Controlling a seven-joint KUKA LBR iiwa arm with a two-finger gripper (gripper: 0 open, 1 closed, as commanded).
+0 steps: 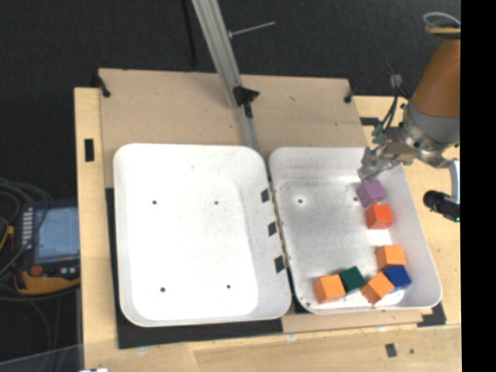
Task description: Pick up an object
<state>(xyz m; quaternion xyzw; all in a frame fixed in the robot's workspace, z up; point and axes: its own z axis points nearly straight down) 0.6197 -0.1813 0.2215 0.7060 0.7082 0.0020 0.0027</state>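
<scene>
Camera view, pale purple cube [371, 191], beneath tool [375, 166]

The arm [438, 84], grey with an orange band, is reaching in over the counter's [85, 208] right edge, its gripper [377, 166] hovering at the far right corner of the right bin [325, 231], just above a purple block [370, 191]. An orange cube [379, 216] is sitting just in front of that block. Along the bin's near edge, an orange cube [329, 287], a dark green block [353, 278], another orange cube [379, 287], a blue cube [396, 276] and a further orange cube [390, 256] are clustering together. The left bin [194, 231] is lying beside it, edges touching.
</scene>
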